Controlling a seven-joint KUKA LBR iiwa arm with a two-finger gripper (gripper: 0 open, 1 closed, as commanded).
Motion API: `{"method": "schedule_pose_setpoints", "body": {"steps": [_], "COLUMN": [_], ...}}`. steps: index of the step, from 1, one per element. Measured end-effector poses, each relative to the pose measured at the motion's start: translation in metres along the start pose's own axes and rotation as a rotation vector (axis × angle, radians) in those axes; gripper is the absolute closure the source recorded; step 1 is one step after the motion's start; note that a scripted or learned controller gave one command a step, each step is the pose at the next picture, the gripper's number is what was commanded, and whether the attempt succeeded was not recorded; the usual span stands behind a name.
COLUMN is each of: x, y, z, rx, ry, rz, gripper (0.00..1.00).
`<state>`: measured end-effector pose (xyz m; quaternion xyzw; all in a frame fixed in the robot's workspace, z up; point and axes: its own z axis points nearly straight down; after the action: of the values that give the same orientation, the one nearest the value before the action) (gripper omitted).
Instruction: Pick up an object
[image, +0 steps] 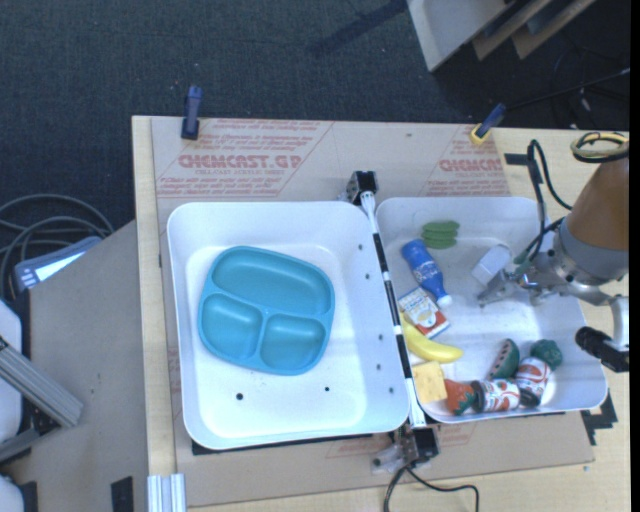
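Note:
The right bin (470, 212) holds several small items. Among them are a green piece (440, 233), a blue bottle (425, 270), a red and white carton (423, 312), a banana (432, 348) and a yellow block (428, 382). Along the front lie an orange and red item (463, 398), a red and white can (518, 388), a watermelon slice (505, 356) and a dark green piece (546, 352). A pale grey object (490, 264) lies mid-bin. My gripper (493, 291) hangs low in this bin, just below and right of that grey object, its tip pointing left. Nothing shows in its grasp.
The left bin (190, 230) carries a blue divided plate (266, 309). A black clamp (362, 184) and the shared wall (385, 290) separate the two bins. The arm's orange band (605, 205) and cables (545, 190) sit over the right bin's far right side.

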<state>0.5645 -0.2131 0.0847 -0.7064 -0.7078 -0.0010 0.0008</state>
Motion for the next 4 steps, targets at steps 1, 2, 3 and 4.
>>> {"method": "schedule_pose_setpoints", "body": {"steps": [1,2,3,4], "x": [-0.005,-0.006,0.003,0.058], "y": [-0.086,-0.015,0.065,0.103], "z": [0.001,-0.105,-0.070,-0.060], "rx": [0.005,-0.002,-0.001,-0.003], "ry": [0.004,-0.004,-0.004,-0.003], "rz": [0.001,0.001,0.001,0.000], "gripper": [0.00,0.00,0.00,0.00]}}
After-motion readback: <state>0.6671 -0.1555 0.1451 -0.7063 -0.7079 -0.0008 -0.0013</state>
